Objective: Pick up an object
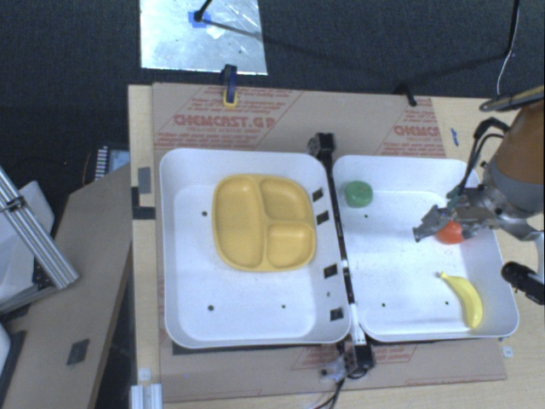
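I have the claw [433, 225] low over the right bin [400, 313], reaching in from the right edge, grey arm [515, 173] behind it with the orange band showing above the wrist. How far the claw is open, I cannot tell from this angle; the dark tip is too small and blurred to read. Right beside the claw, touching or nearly touching its near side, sits a small red-orange ball [450, 233], partly tucked under the wrist. I see nothing clamped in the claw itself. Below the claw and a little to the right lies a banana [465, 297], well apart from the tip, near the bin's lower right corner. Up and to the left of the claw, a green round lid-like piece [358, 193] rests by the bin's top left corner. Far to the claw's left, across the black divider, the left bin [183, 305] holds a yellow sectioned plate [262, 221], lying flat. Both bins sit on brown cardboard on the counter [140, 126].
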You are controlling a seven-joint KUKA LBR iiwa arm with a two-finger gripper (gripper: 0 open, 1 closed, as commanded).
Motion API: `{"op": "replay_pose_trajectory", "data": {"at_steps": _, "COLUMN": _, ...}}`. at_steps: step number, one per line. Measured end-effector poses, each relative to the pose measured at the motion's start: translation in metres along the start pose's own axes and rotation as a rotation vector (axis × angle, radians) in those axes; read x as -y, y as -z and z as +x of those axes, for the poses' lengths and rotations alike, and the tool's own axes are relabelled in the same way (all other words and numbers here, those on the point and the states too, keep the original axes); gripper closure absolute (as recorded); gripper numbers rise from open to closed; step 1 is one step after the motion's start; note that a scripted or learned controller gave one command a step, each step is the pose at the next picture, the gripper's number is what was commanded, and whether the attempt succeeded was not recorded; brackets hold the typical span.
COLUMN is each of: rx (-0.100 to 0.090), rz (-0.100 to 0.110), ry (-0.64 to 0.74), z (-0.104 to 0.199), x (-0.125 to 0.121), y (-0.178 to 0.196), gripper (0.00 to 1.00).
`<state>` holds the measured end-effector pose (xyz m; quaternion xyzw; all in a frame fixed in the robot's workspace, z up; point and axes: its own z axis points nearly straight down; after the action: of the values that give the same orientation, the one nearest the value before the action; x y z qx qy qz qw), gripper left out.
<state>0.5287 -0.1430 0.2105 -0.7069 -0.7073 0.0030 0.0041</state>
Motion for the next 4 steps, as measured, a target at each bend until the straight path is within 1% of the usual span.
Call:
{"op": "replay_pose_trajectory", "data": {"at_steps": 1, "rx": 0.002, "rz": -0.011, "ry": 0.003, "z": 0.000, "x": -0.003, "y": 0.006, "gripper": 0.00}}
{"op": "replay_pose_trajectory", "data": {"at_steps": 2, "rx": 0.000, "rz": -0.006, "ry": 0.000, "z": 0.006, "x": -0.002, "y": -0.056, "gripper": 0.00}}
{"op": "replay_pose_trajectory", "data": {"at_steps": 3, "rx": 0.000, "rz": -0.007, "ry": 0.000, "z": 0.007, "x": -0.012, "y": -0.111, "gripper": 0.00}}
{"op": "replay_pose_trajectory", "data": {"at_steps": 4, "rx": 0.001, "rz": -0.009, "ry": 0.000, "z": 0.007, "x": -0.013, "y": -0.127, "gripper": 0.00}}
